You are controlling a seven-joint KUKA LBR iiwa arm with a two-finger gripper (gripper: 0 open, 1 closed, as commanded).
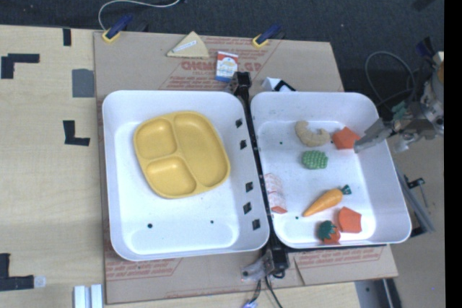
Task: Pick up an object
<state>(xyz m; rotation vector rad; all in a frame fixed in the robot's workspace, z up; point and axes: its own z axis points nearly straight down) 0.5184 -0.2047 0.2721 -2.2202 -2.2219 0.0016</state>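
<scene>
Two bins: side by side on the desk (50, 155), left bin (119, 227) and right bin (386, 220) meeting at a shared middle edge, so a program can likely carry things from one to the other.
Near row, right bin: strawberry-like toy (328, 231) and orange block (350, 220) at 5 o'clock; carrot (325, 201) just above them; wrapper (275, 191) at 8 o'clock.
Left bin: yellow divided plate (180, 154) lying flat at centre.
Middle, right bin: green knobbly piece (315, 159).
Far row, right bin: beige piece (310, 133) at 12 o'clock; orange-red piece (346, 138) at 2 o'clock, likeliest target.
Pincer (364, 141): low over the rim at 3 o'clock, tip just beside the orange-red piece; apart or together, I cannot tell.
</scene>
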